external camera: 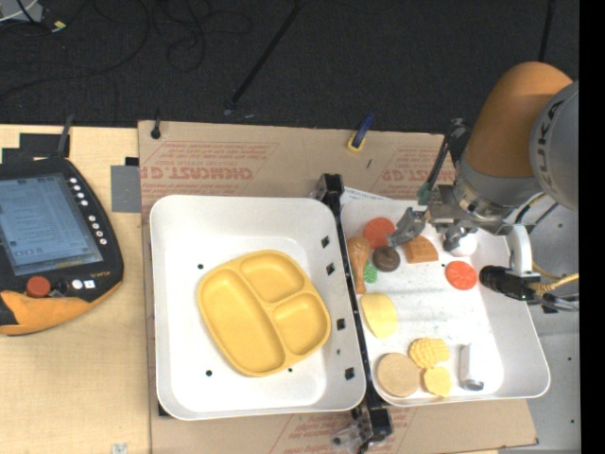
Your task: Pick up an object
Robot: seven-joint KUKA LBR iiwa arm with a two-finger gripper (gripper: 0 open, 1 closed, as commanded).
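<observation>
The right bin [515,343] holds several toy foods. At its far end lie a red round piece [378,229], a dark brown lump [386,258], an orange-tan block [422,250], a tan bread-like piece [358,253] with a bit of green [371,275] beside it, and a red disc [460,274]. My gripper [416,227] hangs low over this far group, between the red round piece and the orange-tan block, with nothing seen in its grasp. Nearer the front lie a pale yellow piece [380,315], a yellow waffle round [428,352], a tan round [398,375] and a small yellow piece [438,381].
A yellow divided plate [263,308] lies in the left bin [180,225]. A small grey item [469,367] rests at the right bin's front right. A white object [461,242] sits under the wrist. A tablet pendant [52,239] lies at the bench's left.
</observation>
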